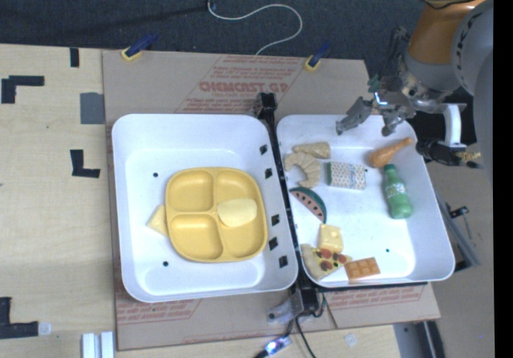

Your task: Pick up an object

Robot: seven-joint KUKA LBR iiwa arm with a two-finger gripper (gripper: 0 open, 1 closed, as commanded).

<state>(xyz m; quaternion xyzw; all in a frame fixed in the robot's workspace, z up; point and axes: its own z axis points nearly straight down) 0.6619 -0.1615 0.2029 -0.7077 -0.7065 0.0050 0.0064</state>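
Claw (375, 118) hangs over the right bin's (425, 264) far rim, fingers spread, grasping nothing. Carrot (389, 150) lies just beside it; green bottle (395, 192) nearby, label unreadable. Arm's upper part cut off at frame edge. Cardboard (232, 84) under the bins bears faint red print, illegible.

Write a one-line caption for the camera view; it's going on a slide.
Arm's tool hovers over right bin of toy food near a carrot; left bin holds a yellow tray.
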